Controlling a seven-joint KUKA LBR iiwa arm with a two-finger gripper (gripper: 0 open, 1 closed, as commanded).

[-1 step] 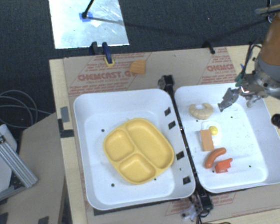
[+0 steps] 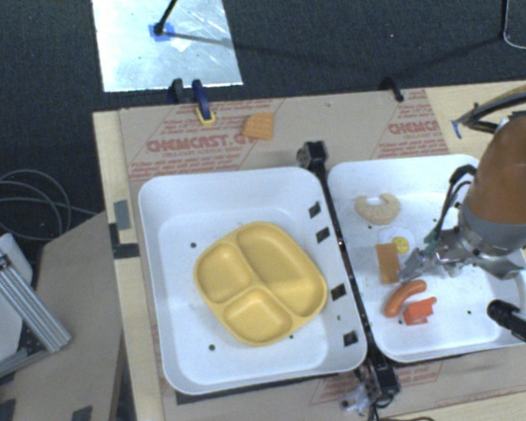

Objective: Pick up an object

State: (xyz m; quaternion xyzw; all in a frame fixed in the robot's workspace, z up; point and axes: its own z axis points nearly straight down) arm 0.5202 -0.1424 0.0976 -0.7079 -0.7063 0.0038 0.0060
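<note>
Orange shows first at the near edge of the right bin (image 2: 448, 344): a small orange-red piece (image 2: 420, 309) lies at about 6 o'clock in that bin, and touching it on its far side we see an orange sausage (image 2: 403, 295) lying at a slant. The gripper (image 2: 418, 262) hangs low just beyond the sausage's upper end, near the bin's centre, reaching in from 3 o'clock under the arm's orange band (image 2: 509, 177). Nothing sits between its tips that we can make out, and we cannot tell how far apart they stand, as they are too small and blurred. Just beside the gripper at 9 o'clock lies a brown block (image 2: 388, 262), with a small yellow piece (image 2: 399, 242) beyond it. Farther still, at 11 o'clock in the bin, rests a pale bagel (image 2: 377, 207).

A yellow tray (image 2: 259, 282) with three compartments sits in the middle of the left bin (image 2: 170, 263).

Beyond both bins, the cardboard (image 2: 328, 122) bears red print reading "CHEMCAST", seen on the left and again on the right; smaller lines under it we cannot read.
</note>
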